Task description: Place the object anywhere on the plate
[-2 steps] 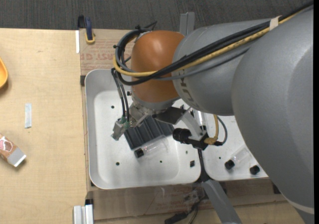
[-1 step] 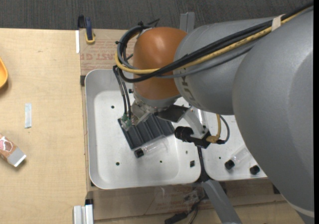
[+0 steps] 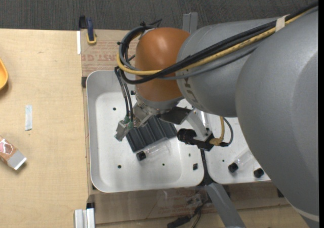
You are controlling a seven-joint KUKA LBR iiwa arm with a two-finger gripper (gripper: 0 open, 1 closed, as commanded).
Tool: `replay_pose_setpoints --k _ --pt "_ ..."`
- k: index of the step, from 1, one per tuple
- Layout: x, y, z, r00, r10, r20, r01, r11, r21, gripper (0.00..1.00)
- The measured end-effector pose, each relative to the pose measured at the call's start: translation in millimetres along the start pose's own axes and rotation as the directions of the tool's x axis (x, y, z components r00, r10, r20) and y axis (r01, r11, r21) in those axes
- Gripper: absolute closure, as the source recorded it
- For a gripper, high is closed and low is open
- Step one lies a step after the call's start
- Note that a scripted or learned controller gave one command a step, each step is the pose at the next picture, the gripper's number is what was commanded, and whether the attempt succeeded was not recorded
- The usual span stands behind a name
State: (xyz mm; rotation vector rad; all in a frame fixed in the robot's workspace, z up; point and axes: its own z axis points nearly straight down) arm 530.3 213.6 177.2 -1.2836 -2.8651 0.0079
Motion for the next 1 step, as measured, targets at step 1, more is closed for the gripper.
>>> replay_pose_setpoints --k 1 --pt "-28.0 40.4 41.3 0.936 0.351 0.0 -0.351 0.936 -0.002 0.0"
